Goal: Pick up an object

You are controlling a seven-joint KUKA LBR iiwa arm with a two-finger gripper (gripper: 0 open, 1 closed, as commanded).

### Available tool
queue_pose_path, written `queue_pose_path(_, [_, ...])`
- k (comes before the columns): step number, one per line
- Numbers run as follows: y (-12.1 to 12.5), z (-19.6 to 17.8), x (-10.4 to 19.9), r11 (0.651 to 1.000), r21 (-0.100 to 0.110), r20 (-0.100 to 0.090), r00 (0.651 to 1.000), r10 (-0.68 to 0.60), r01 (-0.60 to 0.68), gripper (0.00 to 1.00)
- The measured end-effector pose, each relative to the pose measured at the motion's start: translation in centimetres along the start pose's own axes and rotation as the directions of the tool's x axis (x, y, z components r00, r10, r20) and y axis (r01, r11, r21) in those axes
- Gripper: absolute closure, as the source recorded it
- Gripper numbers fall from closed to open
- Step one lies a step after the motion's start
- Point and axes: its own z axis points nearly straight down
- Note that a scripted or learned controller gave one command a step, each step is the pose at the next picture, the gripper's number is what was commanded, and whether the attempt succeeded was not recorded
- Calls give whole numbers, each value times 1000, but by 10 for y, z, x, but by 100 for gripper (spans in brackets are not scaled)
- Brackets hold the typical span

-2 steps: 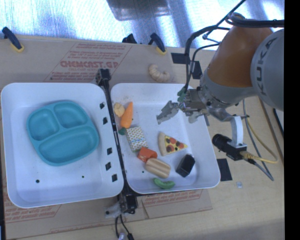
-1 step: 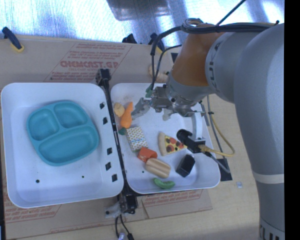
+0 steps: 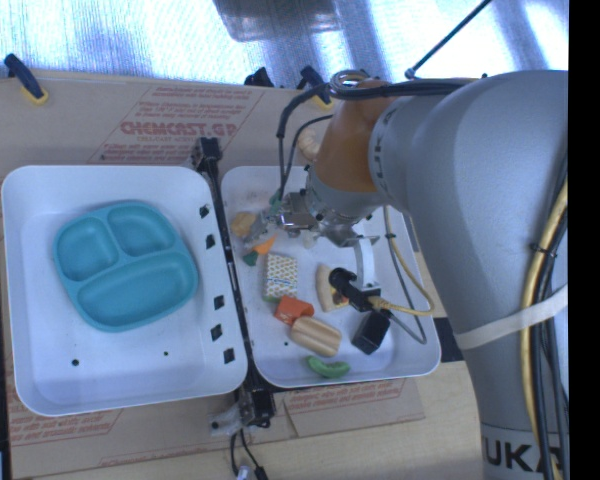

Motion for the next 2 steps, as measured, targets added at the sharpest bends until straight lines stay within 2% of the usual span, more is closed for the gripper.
queue_pose_path(1, [0,-10,0,1000,2,0,1000,-3,3,100])
queue_pose_path(2, [-1,-128,62,969,-3,1,969,-247,247,100])
